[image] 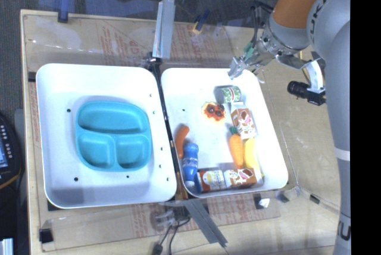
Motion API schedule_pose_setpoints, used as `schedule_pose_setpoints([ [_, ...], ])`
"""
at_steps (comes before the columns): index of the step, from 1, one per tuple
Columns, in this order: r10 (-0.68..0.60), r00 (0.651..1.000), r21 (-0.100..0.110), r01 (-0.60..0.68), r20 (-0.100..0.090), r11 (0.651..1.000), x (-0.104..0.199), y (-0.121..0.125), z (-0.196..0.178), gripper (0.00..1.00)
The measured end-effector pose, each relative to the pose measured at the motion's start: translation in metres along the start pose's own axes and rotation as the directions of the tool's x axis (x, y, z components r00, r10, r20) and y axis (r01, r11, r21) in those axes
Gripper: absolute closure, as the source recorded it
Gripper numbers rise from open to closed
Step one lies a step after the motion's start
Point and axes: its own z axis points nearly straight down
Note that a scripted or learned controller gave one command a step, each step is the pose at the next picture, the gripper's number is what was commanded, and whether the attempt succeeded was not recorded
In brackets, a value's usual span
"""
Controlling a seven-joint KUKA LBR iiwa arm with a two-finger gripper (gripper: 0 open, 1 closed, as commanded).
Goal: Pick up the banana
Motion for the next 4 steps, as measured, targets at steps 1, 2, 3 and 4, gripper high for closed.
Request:
schedule_pose_setpoints([
  [1, -0.032, 0.999, 0.000, 0.032, -0.001, 0.999, -0.001, 0.006, 0.011, 1.00],
  [2, -0.085, 0.996, 0.001, 0.085, -0.003, 0.996, -0.001, 0.006, 0.017, 1.00],
  [3, -0.145, 0.989, 0.003, 0.145, -0.005, 0.989, -0.001, 0.005, 0.021, 1.00],
  [4, -0.229, 0.973, 0.003, 0.229, -0.006, 0.973, -0.001, 0.005, 0.023, 1.00],
])
